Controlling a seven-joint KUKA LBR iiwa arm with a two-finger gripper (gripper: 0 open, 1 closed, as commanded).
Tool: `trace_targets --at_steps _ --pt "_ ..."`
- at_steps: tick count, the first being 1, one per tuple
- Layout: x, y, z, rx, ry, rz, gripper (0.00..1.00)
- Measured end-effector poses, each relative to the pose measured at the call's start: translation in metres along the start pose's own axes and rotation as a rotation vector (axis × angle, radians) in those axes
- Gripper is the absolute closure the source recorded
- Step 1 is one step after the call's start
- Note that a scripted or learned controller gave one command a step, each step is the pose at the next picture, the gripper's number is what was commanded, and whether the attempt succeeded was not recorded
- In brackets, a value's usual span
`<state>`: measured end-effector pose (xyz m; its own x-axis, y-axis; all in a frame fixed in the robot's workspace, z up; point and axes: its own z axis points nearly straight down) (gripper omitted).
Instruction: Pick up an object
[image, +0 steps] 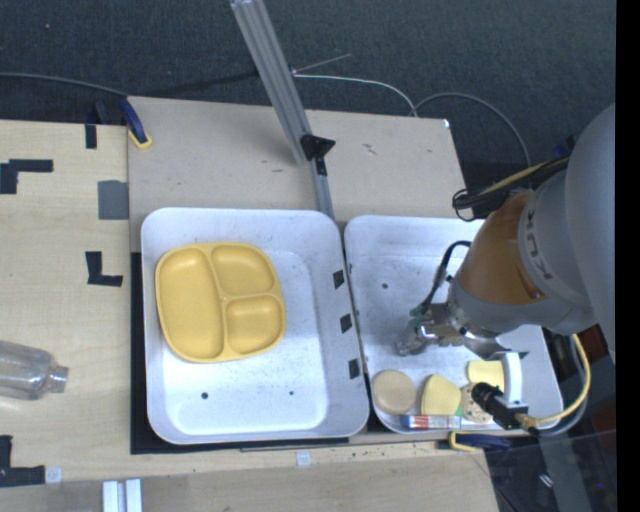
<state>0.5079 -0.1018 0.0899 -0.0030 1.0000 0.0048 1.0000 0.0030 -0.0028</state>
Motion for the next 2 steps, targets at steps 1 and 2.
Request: trace_targets --at_steps 1,2 --pt "0.007 -0.022 0.000 -0.006 -0.007 0.003 1.00" --pt "0.008 -0.008 0.000 0.000 -0.004 0.003 1.00"
